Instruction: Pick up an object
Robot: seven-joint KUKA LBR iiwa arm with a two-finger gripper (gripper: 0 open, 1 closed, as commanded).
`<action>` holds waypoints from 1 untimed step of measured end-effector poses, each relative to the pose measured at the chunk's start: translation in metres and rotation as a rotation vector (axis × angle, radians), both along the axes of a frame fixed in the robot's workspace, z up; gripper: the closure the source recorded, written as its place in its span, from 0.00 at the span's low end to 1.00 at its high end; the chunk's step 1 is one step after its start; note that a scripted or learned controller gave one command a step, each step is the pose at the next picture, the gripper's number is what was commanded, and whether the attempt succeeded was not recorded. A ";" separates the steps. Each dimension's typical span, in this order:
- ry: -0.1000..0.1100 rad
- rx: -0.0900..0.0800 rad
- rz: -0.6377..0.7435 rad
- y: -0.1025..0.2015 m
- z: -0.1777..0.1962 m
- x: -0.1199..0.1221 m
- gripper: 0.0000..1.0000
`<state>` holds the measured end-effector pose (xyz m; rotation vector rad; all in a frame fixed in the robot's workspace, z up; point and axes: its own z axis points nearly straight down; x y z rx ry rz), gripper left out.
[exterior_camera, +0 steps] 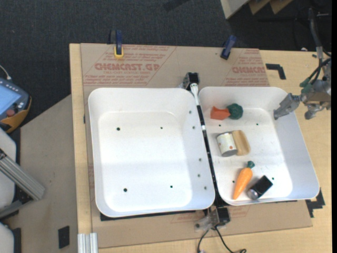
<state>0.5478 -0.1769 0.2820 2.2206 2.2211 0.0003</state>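
The right bin (297,141) holds several small objects. At its far side lie a red-orange piece (219,113) and a dark green ball (235,110), touching. A white cylinder (227,144) lies against a tan wooden block (241,142) in the middle. Near the front are an orange toy carrot (242,182) and a black and silver object (260,186), side by side. My gripper (296,111) hangs over the bin's far right rim, apart from all of these. Its fingers are spread open with nothing between them.
The left bin (105,157) sits beside the right one, with a black strip (202,136) along their shared edge. Both rest on a cardboard sheet (137,62) held by a yellow and blue clamp (118,44) and another blue clamp (228,47) at the back.
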 end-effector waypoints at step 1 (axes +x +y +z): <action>0.015 0.004 -0.005 -0.020 -0.122 -0.044 0.00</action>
